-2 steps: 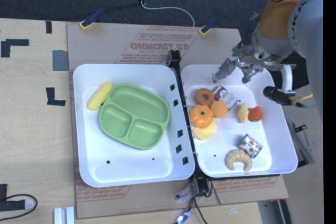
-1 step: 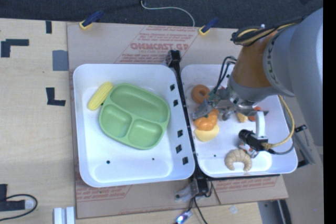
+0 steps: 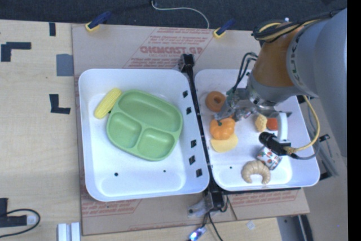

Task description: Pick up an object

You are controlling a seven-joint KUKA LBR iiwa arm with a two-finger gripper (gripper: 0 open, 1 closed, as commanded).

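Over the right bin (image 3: 307, 180), the hand (image 3: 230, 113) hangs low, its dark fingers pointing down toward the small orange pumpkin-like toy (image 3: 222, 128). From this slanted view I cannot tell how the hand is set, released or clenched, and nothing can be seen gripped in it. The orange toy lies just under and in front of the fingertips, resting on a pale yellow piece (image 3: 224, 144) that touches it from below.

For a clean pick, I judge the hand should centre over the orange toy's round body before descending, so the fingers straddle it rather than land on its top. Its rounded shape may roll or squirt sideways if pinched off-centre, and the yellow piece beneath could be dragged along.

Just beyond, toward the far side, sits a brown doughnut (image 3: 215, 101), near enough that a wide approach might nudge it. To the arm's side lie a small yellow bit (image 3: 260, 122) and a red one (image 3: 272, 123), partly hidden by the wrist and cables. Nearer the camera lie a small printed can (image 3: 269, 158) and a croissant (image 3: 256, 171), well apart from the target.

Across the divider, the left bin (image 3: 93, 178) holds a green compartment plate (image 3: 145, 125) with a corn cob (image 3: 107, 103) beside it.
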